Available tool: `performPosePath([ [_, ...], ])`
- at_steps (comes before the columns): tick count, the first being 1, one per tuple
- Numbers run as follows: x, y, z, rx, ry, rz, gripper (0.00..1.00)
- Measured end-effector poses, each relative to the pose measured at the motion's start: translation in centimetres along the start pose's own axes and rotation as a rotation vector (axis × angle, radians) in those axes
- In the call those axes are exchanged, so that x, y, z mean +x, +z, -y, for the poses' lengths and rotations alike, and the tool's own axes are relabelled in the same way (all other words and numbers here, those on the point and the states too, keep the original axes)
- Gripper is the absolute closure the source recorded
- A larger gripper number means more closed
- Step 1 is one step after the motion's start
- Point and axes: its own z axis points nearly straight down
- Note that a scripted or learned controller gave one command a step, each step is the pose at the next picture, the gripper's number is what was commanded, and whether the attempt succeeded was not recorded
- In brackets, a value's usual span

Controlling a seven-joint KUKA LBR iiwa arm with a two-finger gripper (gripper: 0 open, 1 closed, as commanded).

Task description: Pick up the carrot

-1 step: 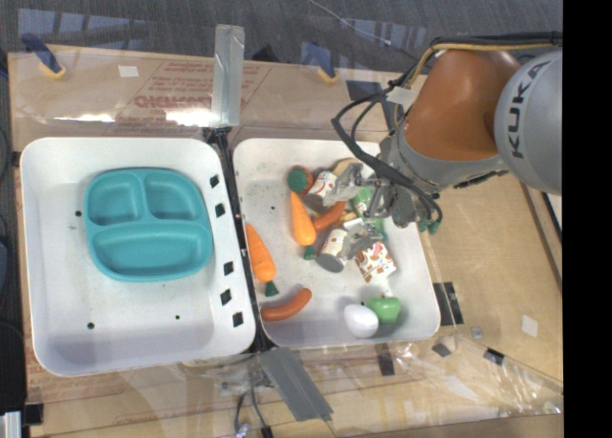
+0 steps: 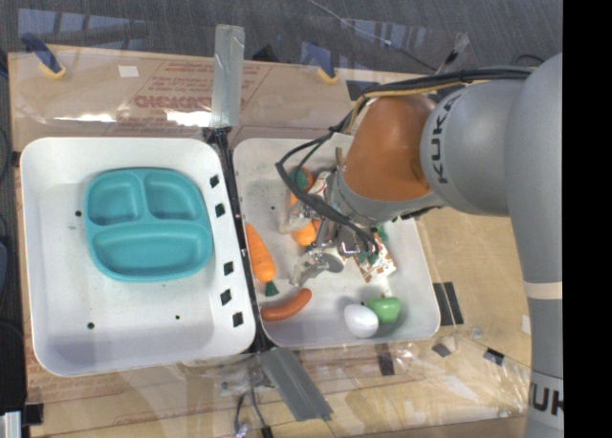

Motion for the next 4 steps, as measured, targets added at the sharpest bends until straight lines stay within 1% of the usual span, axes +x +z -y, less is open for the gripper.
performPosePath([
  [1, -0.3, -1.4, -0.1, 0.003, -0.009, 0.008, 1.00],
  [2, 0.5, -14.8, 4.3, 0.010, -0.148, 0.021, 1.00],
  [3, -2.2, -28.0, 9.6, 0.010, -0.047, 0.019, 1.00],
  [4, -0.7, -14.7, 9.3, 0.000, -0.140, 0.001, 1.00],
])
